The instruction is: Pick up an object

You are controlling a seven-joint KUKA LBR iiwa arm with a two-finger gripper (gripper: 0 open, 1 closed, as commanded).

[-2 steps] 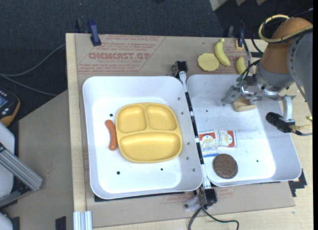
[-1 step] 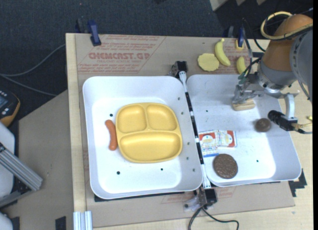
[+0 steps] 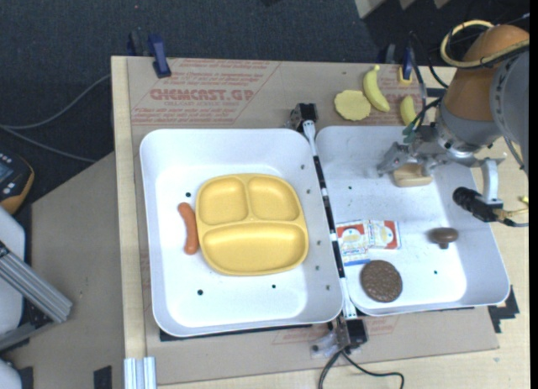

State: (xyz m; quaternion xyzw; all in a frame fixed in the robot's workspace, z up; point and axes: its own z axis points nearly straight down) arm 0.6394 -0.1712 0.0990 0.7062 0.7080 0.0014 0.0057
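In the right bin [image 3: 471, 291] there are four loose things; a pale tan block [image 3: 412, 178] lies flat near the far wall, right under the tool [image 3: 409, 159], whose metal parts hang just over it; a small flat packet [image 3: 366, 240], white with red and blue print, lies against the near-left side, close to the divider; a round dark brown disc [image 3: 382, 281], like a cookie, lies flat just in front of the packet, near the front rim; a small brown lump [image 3: 443, 235] sits apart towards the right side of the bin.
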